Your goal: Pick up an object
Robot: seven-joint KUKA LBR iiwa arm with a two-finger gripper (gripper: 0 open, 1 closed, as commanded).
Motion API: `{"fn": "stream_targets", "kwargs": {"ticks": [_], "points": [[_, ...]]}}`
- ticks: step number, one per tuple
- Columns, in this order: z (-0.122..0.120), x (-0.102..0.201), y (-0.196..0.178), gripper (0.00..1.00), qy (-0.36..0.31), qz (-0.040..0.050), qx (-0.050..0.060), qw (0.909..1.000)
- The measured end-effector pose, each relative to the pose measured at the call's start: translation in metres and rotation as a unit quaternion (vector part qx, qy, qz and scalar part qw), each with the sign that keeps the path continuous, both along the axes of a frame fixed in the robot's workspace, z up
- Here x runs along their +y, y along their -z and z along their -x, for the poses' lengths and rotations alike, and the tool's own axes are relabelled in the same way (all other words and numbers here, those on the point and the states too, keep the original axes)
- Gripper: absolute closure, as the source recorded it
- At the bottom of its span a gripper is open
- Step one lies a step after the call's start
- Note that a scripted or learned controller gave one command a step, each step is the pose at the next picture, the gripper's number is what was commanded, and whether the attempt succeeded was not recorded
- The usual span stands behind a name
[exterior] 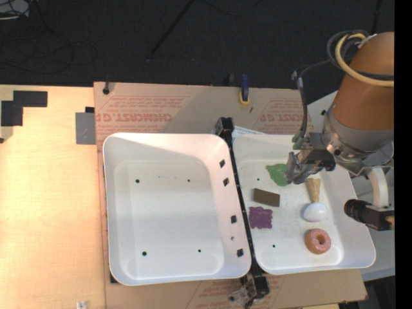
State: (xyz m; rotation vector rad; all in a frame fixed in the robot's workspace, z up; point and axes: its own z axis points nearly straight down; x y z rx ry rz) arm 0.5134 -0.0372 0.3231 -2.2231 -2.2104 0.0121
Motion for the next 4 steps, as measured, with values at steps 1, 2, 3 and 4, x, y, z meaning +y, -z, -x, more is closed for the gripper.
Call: {"fn": "stream_targets", "kwargs": {"ticks": [1,2,3,4], "points": [[0.041,-0.018,0.124,1.0,-0.001,-0.0014,0.002,1.0],[0.037,0.019,-0.004,1.0,-0.006,-0.001,-0.009,0.9999],[0.041,-0.027,0.141,1.0,0.0,-0.0005,0.003,1.0],[0.037,0.02,0.015,1.0,-0.005,-0.0006,-0.007,1.0]]}}
